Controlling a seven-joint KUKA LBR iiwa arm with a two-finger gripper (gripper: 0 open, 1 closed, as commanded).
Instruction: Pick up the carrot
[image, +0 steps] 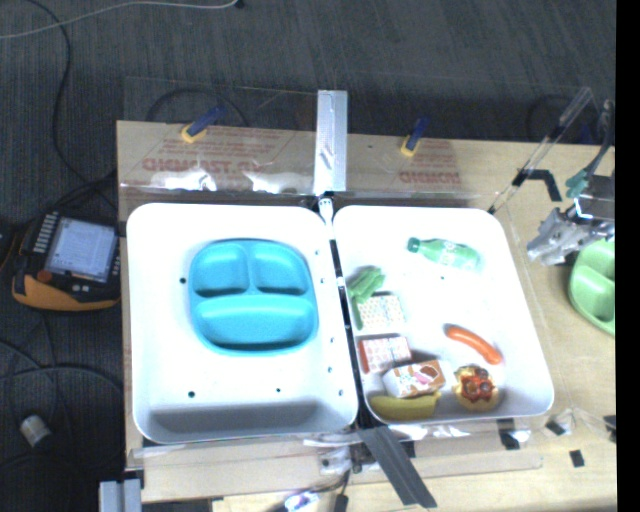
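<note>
Nearest the camera, a banana (403, 406), a small carton (415, 379) and a muffin (476, 387) are crowding the right bin's (520, 300) front edge, and just behind them the carrot (472, 343) is lying free on the white floor. Farther back a green bottle (443, 252) is resting, while the tool (566, 236) is waiting at the table's right edge; I cannot tell its state. The pick is looking unstarted, so the next move is calling for a reach over the carrot.
</note>
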